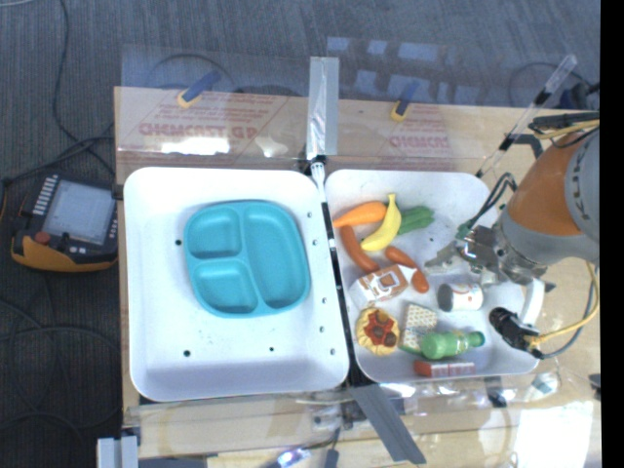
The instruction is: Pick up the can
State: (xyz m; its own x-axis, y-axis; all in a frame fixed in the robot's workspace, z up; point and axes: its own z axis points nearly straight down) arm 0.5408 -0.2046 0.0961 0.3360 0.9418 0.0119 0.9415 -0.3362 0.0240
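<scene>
Nearest the front edge of the right bin (439, 185) lie a green bottle (450, 342), a red tube (444, 368) and a small pizza (378, 329), and just behind them, toward the bin's right side, the can (462, 296) lies on its side, white with a red band, nothing gripping it. The gripper (478, 261) hovers just beyond the can, almost over it, though I cannot tell its state from this slant. This looks like the approach step: the next move calls for descending squarely astride the can, clear of the bottle, while the banana (388, 224) and carrot (358, 213) sit farther back, and the blue tray (246, 256) rests in the left bin (156, 291).
</scene>
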